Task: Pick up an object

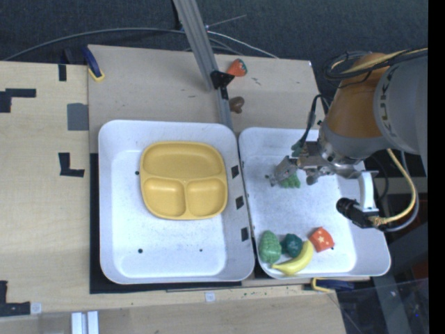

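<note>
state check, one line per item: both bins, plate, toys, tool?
left bin: holds the yellow plate
yellow plate: flat, right way up, nothing in its three compartments
right bin: holds the toys
small green toy: loose on the bin floor, right under the tool
tool: low over the small green toy; grip unclear
banana, two green toys, orange toy: clustered at near edge, untouched

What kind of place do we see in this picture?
Probably a robot test bench in a lab: two shallow white bins, the left bin and the right bin, hold toy food like a banana, the gripper works above them, and tape marks the wooden bench.
</note>
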Motion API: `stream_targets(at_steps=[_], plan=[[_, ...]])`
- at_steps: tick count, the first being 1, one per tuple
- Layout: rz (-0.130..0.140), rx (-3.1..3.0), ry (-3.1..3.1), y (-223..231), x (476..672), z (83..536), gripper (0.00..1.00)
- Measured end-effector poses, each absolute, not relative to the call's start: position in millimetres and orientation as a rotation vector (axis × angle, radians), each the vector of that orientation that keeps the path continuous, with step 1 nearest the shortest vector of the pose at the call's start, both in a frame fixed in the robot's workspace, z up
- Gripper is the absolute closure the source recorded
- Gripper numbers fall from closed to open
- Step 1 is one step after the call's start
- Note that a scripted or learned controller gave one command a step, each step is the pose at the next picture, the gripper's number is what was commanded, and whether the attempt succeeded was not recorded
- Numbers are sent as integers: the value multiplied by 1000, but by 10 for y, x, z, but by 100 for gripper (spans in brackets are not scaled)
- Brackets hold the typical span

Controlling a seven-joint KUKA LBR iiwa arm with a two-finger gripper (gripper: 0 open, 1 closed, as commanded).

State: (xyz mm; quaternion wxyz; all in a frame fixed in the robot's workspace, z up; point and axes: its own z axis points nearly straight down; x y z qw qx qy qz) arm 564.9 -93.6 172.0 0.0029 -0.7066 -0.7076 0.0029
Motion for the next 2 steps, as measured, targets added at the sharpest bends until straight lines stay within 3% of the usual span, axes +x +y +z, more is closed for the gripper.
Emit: stream_targets(at_steps=[1,2], plan=[[9,-2215,-2219,-929,5683,1087,0],[3,-2220,-2224,-926,5683,885,0]])
